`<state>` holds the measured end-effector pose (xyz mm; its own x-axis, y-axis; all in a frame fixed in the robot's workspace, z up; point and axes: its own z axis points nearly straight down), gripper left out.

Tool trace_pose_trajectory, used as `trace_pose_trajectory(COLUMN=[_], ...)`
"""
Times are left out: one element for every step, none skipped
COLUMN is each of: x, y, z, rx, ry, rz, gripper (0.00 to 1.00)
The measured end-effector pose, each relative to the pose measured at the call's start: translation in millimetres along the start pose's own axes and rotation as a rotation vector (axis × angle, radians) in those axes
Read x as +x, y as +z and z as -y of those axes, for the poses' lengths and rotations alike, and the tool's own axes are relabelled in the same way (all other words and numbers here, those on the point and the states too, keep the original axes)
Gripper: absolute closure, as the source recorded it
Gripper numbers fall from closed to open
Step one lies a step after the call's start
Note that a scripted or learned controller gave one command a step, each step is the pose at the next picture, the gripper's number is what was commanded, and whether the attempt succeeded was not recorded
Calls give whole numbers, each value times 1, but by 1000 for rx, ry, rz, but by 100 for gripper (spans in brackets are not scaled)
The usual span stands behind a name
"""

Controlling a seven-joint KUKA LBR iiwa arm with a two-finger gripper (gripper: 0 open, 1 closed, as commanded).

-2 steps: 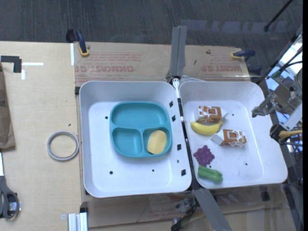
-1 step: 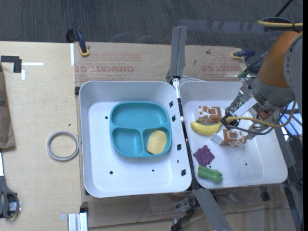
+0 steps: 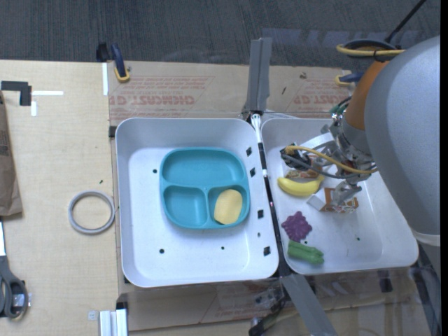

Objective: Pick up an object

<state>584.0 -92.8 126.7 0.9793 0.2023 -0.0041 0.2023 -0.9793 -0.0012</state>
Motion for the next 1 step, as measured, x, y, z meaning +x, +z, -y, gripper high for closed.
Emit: trace_pose_trajectory(x=[22], y=[15], z=[-38], rx=[-14], ry=[-244], rz=[-31], gripper=[0])
